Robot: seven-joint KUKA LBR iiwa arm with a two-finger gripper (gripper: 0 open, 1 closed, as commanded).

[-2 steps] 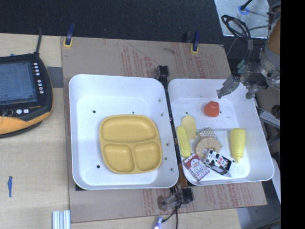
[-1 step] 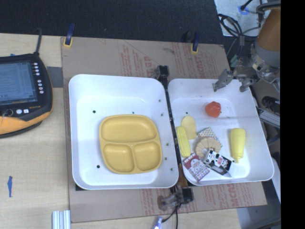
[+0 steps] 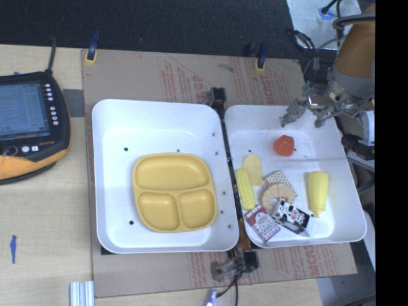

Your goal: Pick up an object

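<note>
My gripper (image 3: 307, 115) hangs over the far edge of the right bin (image 3: 338, 234), its two fingers spread open with nothing between them. Just below it and slightly left lies a red tomato-like ball (image 3: 284, 145). Nearer the front are a corn cob (image 3: 245, 189), a pale yellow piece (image 3: 253, 168), a yellow bottle-shaped toy (image 3: 317, 192), a round cracker (image 3: 278, 193), a small red-and-white packet (image 3: 261, 223) and a black-and-white packet (image 3: 292, 217).
The left bin (image 3: 115, 132) holds a yellow divided plate (image 3: 174, 190). A teach pendant (image 3: 29, 123) lies on the bench at far left. Clamps (image 3: 218, 96) sit between the bins at back and front.
</note>
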